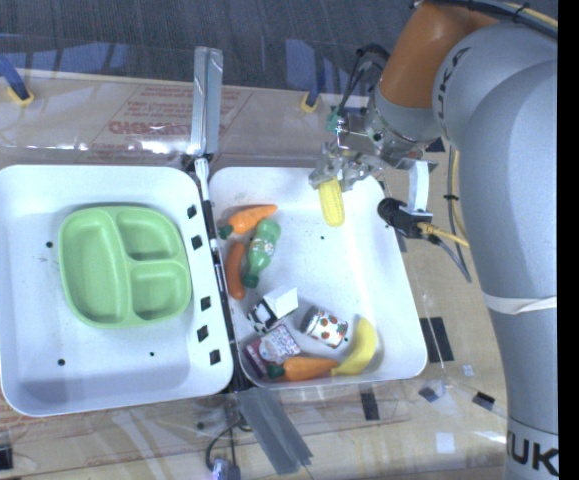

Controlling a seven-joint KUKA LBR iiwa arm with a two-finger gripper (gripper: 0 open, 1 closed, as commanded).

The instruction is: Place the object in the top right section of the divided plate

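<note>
Bins-wise, I've got the green divided plate (pixel 124 265) sitting way off to the claw's left in the other bin, so the claw (pixel 341 177) is up high over the right bin (pixel 394 298), pinching the corn cob (pixel 331 204) dangling just beneath it, clear to carry across.

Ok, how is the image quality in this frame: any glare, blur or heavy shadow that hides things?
Camera view: lighting is even and soft; the green plate and the corn at the gripper read clearly. Shadows inside the right bin are faint. Mild glare sits on the clear plastic sheet behind the bins. The small items in the bin's near corner look slightly soft, so their labels cannot be read.
</note>
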